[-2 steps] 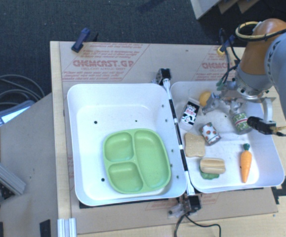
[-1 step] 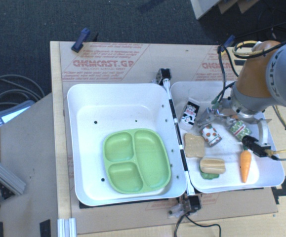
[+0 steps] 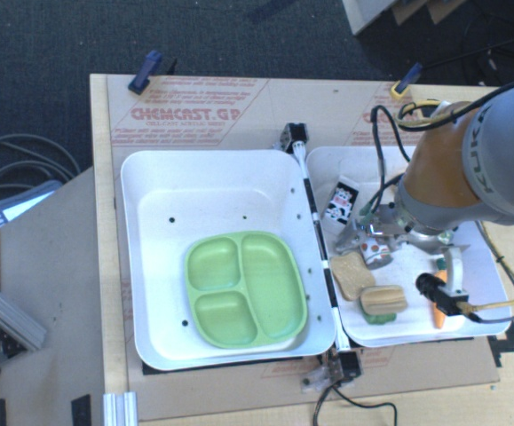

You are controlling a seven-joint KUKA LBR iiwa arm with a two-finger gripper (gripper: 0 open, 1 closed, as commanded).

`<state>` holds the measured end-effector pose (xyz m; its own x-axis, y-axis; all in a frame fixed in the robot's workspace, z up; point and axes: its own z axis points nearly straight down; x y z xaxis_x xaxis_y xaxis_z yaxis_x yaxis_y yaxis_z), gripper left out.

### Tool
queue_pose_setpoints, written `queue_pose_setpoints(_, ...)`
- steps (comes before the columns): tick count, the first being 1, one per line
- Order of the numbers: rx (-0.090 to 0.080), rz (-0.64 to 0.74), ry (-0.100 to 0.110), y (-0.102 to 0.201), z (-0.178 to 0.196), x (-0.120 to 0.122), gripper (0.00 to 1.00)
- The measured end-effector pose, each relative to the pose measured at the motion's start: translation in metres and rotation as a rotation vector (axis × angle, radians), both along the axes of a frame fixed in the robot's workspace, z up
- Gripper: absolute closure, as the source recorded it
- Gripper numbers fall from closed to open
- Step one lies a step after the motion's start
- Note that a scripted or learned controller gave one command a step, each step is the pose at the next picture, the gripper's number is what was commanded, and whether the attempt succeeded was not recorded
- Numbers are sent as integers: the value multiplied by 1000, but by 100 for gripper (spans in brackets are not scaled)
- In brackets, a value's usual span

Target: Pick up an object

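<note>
My gripper (image 3: 369,240) reaches down into the right bin (image 3: 363,162), under the grey arm with its orange band. Its metal fingers sit over a small red-and-white object (image 3: 378,252) just beyond a tan slice-shaped piece (image 3: 352,276). Nearer the front lies a tan block on a green piece (image 3: 382,302). A black-and-white card-like item (image 3: 341,202) leans near the bin's left wall. An orange carrot-like piece (image 3: 438,302) lies at the right. Nothing shows clearly between the fingers.
The left bin (image 3: 150,185) holds a green divided tray (image 3: 243,287). A black divider clamp (image 3: 294,135) sits between the bins at the back. Cables run from the arm across the right bin's front edge.
</note>
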<state>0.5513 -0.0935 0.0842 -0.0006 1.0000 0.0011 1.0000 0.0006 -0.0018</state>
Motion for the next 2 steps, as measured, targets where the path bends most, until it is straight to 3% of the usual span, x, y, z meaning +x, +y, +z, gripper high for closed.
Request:
queue_pose_setpoints(1,-1,-2,-3,-1,10,1,100)
queue_pose_setpoints(2,0,1,-3,82,101,-12,100)
